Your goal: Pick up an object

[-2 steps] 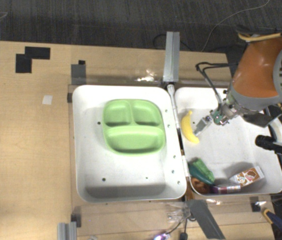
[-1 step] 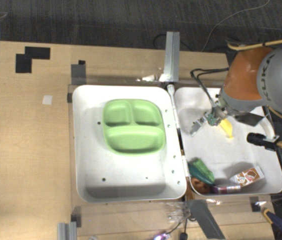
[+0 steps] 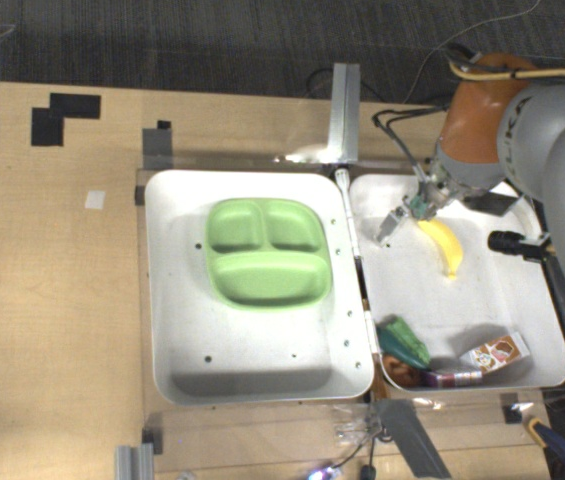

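Note:
A yellow banana (image 3: 446, 246) lies in the upper middle of the right bin (image 3: 522, 308). My gripper (image 3: 404, 223) hangs over that bin's upper left part, just left of the banana's top end. It is open: one thin finger (image 3: 386, 230) points down-left and the other side sits by the banana's tip. Nothing is between the fingers. A green packet (image 3: 403, 343), a dark tube-like item (image 3: 440, 376) and a red and white carton (image 3: 493, 352) lie along the bin's near edge.
The left bin (image 3: 177, 338) holds a green divided plate (image 3: 267, 251). A metal post (image 3: 345, 118) stands behind the ridge between the bins. The arm's grey body and a black cable cross the right bin's far right side.

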